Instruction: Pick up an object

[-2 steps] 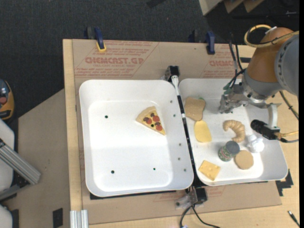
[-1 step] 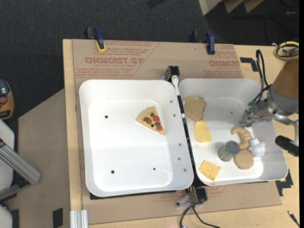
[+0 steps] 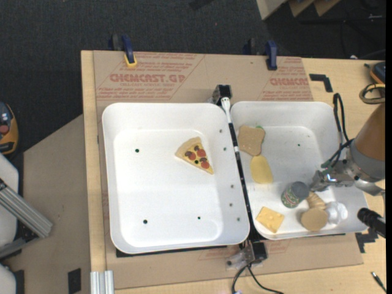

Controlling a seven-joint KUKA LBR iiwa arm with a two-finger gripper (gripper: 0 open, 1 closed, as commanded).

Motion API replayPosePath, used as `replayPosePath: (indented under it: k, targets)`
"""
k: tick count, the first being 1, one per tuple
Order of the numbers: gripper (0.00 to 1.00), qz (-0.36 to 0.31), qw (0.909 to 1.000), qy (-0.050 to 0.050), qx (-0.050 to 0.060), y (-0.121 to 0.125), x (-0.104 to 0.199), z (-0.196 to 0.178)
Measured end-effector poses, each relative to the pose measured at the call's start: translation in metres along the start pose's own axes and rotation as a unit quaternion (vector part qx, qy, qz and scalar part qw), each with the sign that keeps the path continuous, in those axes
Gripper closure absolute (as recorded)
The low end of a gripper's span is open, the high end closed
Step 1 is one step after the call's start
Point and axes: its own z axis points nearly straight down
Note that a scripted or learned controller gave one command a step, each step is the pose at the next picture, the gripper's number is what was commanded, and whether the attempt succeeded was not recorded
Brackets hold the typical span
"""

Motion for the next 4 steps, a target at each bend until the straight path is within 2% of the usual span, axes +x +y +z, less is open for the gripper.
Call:
replayPosePath:
  k: [1, 2, 3, 4]
  targets:
    - [1.00, 0.000, 1.0000, -0.002, -0.004, 0.004, -0.001, -0.010]
    - [1.00, -0.003, 0.9999, -0.004, -0.010, -0.024, 0.028, -0.209]
    - [1.00, -0.003, 1.0000, 0.000, 0.000, -0.026, 0.078, -0.141]
    - [1.00, -0.005, 0.9999, -0.002, -0.013, -0.024, 0.124, -0.302]
